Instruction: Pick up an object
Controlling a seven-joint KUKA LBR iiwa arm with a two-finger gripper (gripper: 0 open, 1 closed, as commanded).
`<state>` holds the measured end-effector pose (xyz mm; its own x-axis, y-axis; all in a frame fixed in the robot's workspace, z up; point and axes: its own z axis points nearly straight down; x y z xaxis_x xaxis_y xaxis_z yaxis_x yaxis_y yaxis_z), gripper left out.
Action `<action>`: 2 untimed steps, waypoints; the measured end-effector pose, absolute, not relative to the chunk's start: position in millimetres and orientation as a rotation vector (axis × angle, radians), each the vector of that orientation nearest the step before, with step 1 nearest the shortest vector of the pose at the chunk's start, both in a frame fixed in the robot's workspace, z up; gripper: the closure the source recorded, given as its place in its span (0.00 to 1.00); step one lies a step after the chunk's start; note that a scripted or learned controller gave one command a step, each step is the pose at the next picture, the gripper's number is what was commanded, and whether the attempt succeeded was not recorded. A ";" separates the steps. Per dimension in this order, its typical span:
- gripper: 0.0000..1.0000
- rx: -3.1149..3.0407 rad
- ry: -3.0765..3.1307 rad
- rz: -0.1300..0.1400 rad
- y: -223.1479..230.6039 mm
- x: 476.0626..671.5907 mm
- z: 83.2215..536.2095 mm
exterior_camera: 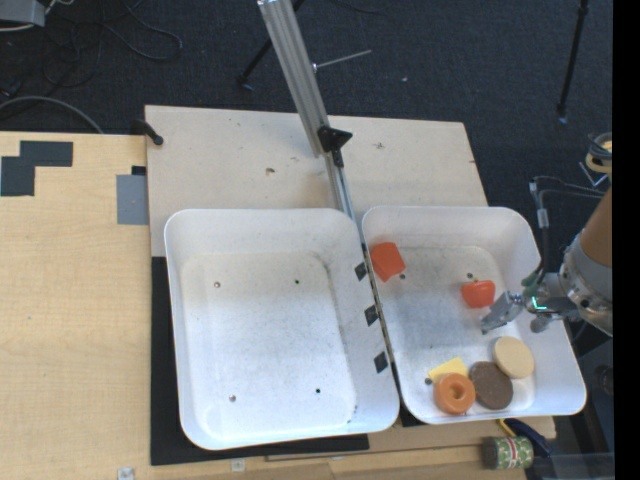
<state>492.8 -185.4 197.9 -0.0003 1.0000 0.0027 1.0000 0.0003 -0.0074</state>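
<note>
Well left of me sits an orange block [387, 260]; nearer, a small red piece [478, 293] lies just beside my gripper [508, 310], likeliest pick; whether my jaws are spread, I cannot tell.

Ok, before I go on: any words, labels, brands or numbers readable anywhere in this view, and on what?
None can be read.
Can lying below the right bin: it bears a green patterned label, too small and blurred to read.
Objects in the right bin, such as the orange block, red piece and orange ring: no print visible.
Left bin and gripper: no markings legible.
</note>
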 end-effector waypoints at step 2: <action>0.00 -2.218 -2.215 0.005 -188.6 492.8 156.0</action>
